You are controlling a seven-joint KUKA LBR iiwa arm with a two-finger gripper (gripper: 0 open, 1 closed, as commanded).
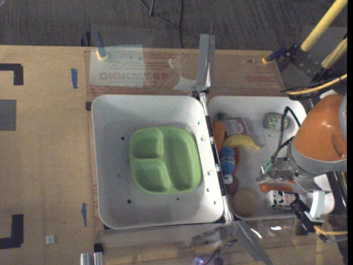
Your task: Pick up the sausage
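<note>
The sausage point(277, 187), which we took to be the reddish-orange length near the right edge of the right bin point(259, 100), lay directly under the gripper point(274, 174). The gripper's dark body sat low over it, touching it or very nearly so. From this slanted angle we could not tell whether the gripper was spread or closed, nor whether it had any hold on the sausage.

We judged the task to be at the grasp itself. The reach into the bin looked done, while a secure grip and the lift were not yet shown, since the sausage appeared to rest on the bin floor.

Just beside the sausage stood a small white carton point(284, 199), close enough to get in the way. Farther left in the same bin we saw a round brown item point(245, 202), a blue bottle point(227, 162), a banana point(241, 142), a carrot point(219, 135) along the dividing wall, and a grey can point(273, 120) near the far rim.

The left bin point(110, 115) held a green divided plate point(165, 160), whose compartments looked bare.
</note>
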